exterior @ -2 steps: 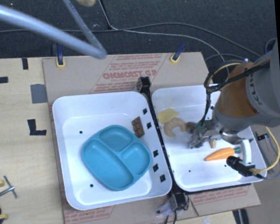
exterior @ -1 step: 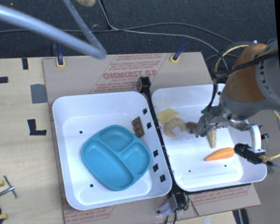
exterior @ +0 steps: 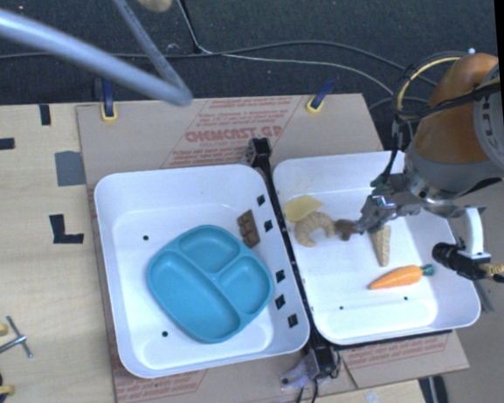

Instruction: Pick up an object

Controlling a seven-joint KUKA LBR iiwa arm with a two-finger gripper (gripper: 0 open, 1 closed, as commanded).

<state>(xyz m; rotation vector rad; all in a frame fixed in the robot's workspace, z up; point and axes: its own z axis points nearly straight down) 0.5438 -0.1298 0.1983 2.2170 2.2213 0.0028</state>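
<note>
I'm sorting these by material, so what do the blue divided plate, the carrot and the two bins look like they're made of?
The blue divided plate looks like moulded plastic: one even colour, smooth rounded compartments, soft sheen. The carrot seems a plastic toy, uniformly orange with a green stub, though rubber is possible. The bins look like thin white plastic with rounded corners and a semi-gloss finish.

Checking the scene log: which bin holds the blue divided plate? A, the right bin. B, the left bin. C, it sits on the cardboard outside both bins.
B: the blue plate lies inside the left bin, while the right bin holds the carrot.
</note>
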